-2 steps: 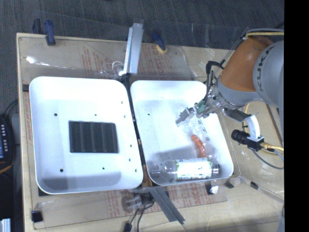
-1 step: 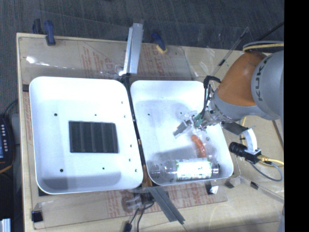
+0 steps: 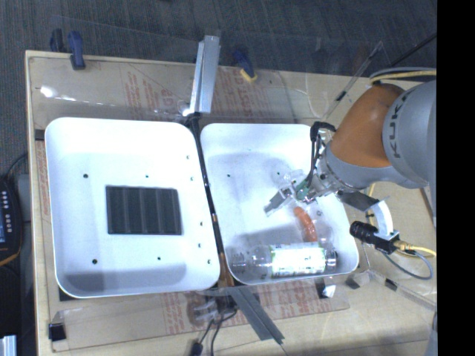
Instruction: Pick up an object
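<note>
My gripper [image 3: 279, 192] hangs over the middle of the right bin [image 3: 245, 150], its fingers spread open with nothing between them. Just right of and below it lies a small orange, sausage-shaped object [image 3: 306, 224] on the bin floor, apart from the fingertips. A clear plastic bottle with a green label [image 3: 293, 260] lies on its side along the bin's front wall. In the left bin [image 3: 74, 147] a flat dark ribbed rectangle [image 3: 143, 210] rests near the centre.
The grey arm with its orange band [image 3: 371, 136] reaches in over the right bin's right rim. A metal bar [image 3: 204, 73] stands behind the divide between the bins. Blue clamps [image 3: 74, 47] sit on the bench's back edge.
</note>
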`<control>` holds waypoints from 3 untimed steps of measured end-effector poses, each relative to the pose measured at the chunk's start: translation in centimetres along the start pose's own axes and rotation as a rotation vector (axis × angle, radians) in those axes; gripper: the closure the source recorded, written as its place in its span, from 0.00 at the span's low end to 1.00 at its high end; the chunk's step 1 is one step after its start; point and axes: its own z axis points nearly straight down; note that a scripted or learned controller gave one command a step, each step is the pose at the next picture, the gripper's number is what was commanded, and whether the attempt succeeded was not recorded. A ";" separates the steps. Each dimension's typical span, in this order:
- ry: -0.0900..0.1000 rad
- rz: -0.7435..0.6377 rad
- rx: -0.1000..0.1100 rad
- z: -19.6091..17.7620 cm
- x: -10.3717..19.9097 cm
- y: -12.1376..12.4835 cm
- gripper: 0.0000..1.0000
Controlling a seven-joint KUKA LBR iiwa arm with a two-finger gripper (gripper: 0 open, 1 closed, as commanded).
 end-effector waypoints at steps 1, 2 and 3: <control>0.000 -0.025 0.000 0.4 0.6 -1.7 0.00; -0.003 0.006 -0.002 0.2 -0.2 0.1 0.00; 0.000 -0.068 0.000 -1.1 0.8 -2.4 0.00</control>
